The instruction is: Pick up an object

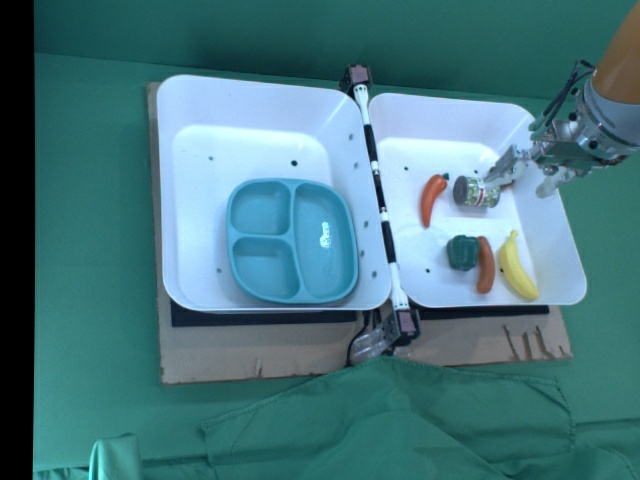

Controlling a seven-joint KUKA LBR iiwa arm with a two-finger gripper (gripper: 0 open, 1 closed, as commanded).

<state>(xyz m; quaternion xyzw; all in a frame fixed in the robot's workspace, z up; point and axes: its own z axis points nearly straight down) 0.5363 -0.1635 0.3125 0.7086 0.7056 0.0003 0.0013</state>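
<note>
Hovering wide over the right bin

Spreading wide, my gripper (524, 170) holds nothing; its near finger (503, 166) touches or just overlaps a small jar (475, 192) lying on its side. I cannot read the jar's label. The right bin (560, 286) also holds a chili (432, 197), green pepper (462, 253), carrot (486, 265) and banana (517, 268). A teal divided plate (292, 240) sits in the left bin (200, 118).

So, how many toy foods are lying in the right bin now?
5: an orange pepper at left, a small jar beside the gripper, a green pepper, a sausage and a banana in front.
</note>
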